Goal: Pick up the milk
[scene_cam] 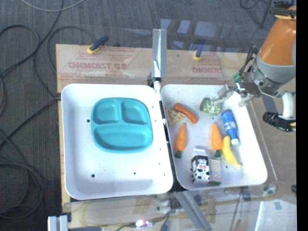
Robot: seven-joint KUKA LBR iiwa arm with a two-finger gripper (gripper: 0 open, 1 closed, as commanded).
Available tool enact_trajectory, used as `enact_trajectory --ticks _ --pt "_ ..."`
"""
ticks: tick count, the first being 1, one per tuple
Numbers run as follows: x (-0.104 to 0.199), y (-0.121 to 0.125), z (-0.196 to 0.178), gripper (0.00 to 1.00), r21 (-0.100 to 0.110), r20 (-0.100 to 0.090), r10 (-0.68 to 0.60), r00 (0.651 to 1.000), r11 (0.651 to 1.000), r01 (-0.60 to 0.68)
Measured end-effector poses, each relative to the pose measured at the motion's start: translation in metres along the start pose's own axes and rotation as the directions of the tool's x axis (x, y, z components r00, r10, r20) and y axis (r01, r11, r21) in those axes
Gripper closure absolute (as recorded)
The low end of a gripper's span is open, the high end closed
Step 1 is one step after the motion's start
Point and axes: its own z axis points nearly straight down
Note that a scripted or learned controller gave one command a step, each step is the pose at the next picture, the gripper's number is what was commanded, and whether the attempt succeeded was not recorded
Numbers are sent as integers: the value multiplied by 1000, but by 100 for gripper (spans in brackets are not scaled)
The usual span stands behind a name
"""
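From the camera above the bench, you see the milk [200, 169], a small carton with black cow patches, standing near the front edge of the right bin [250, 177], well apart from the gripper [222, 95], which hangs over the back of that same bin, toward its right corner. Between the two lie most of the bin's other contents: two carrots [180, 139] [216, 138], a blue bottle [229, 125] and a yellow banana [229, 153] beside it, and a hot dog [186, 113] further back to the left. The carton touches none of these that you can make out, though a small patterned packet [215, 167] lies just beside it on its right. At the gripper, the thin metal fingers [219, 96] reach down and leftward from the grey wrist, and their tips are right at a small green, leafy-looking item [209, 106] on the bin floor. You cannot tell from this slant whether the fingers are spread or pressed together, nor whether they pinch the green item or merely sit at it. The arm [279, 47] comes in from the right, its orange band above the wrist. In the left bin [77, 129] a teal divided tray [122, 124] rests near the middle.
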Motion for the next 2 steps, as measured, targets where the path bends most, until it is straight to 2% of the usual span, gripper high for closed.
enact_trajectory --ticks 1,2 --pt "25 -71 115 0 0 -1 -153 988 988 153" --pt "64 -107 153 0 -8 4 -266 964 964 266"
